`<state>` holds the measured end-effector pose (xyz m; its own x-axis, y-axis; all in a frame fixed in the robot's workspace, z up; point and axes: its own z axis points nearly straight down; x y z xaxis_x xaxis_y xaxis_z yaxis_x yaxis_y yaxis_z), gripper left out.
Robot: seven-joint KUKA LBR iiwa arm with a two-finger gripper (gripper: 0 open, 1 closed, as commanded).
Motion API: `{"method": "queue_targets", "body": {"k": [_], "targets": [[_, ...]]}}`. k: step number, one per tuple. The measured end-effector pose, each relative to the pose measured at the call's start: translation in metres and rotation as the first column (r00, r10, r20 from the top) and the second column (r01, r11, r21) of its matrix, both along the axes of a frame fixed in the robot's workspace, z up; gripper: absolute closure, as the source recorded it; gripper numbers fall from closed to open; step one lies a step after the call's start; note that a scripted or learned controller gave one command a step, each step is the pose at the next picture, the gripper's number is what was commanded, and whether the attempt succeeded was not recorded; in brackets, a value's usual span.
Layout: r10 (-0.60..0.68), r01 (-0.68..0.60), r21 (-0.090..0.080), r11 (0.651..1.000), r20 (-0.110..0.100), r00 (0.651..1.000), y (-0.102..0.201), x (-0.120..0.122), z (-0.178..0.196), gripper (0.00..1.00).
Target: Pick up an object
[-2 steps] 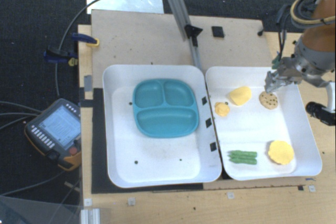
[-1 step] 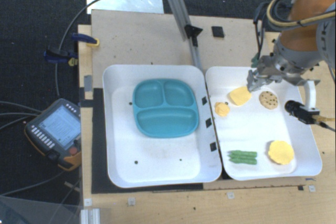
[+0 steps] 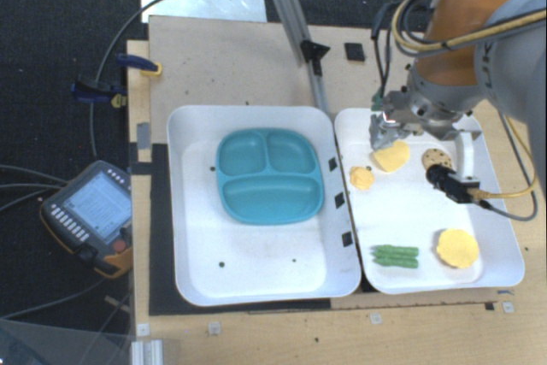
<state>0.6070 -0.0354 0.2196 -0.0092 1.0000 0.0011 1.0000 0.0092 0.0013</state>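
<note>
Dark carpet framed the bench, where 2 white bins sat side by side. Landmark: the teal divided plate in the left one. Right of it, the gripper hung low over a yellow wedge, finger state impossible to tell. Between wedge and plate sat a small yellow piece; green beans and a yellow round lay further right.

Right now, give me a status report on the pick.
Gripper low in right bin, over yellow food piece; grip not confirmed. Small yellow piece close by, left. Green beans and yellow round well clear.
</note>
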Motion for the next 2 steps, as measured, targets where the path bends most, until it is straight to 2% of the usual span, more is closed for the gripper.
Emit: {"method": "queue_targets", "body": {"k": [2], "targets": [[0.000,0.000,0.001,1.000,0.002,1.000,0.103,0.008,-0.006,1.00]]}}
